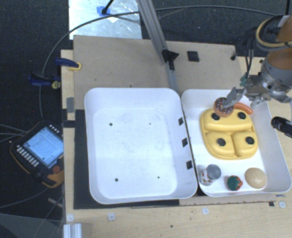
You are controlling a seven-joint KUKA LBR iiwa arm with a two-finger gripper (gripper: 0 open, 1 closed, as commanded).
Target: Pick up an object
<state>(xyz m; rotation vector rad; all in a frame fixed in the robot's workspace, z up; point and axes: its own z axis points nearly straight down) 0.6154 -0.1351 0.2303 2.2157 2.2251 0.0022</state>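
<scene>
The gripper (pixel 229 103) sits over a brown ring (pixel 221 107) above the yellow tray (pixel 229 134); grip unclear.

Desk (pixel 126 63): tan board top. Floor (pixel 22 29): dark carpet, loose cables. Handheld control pendant (pixel 40 150) at left; bright reflective sheet (pixel 104 14) behind.

Arm (pixel 285 48) cut off at right edge.

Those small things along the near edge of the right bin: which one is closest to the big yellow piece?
The beige egg-shaped one, rightmost of the three. It sits just below the yellow piece; the green-red ball and grey-capped item lie further left.
</scene>
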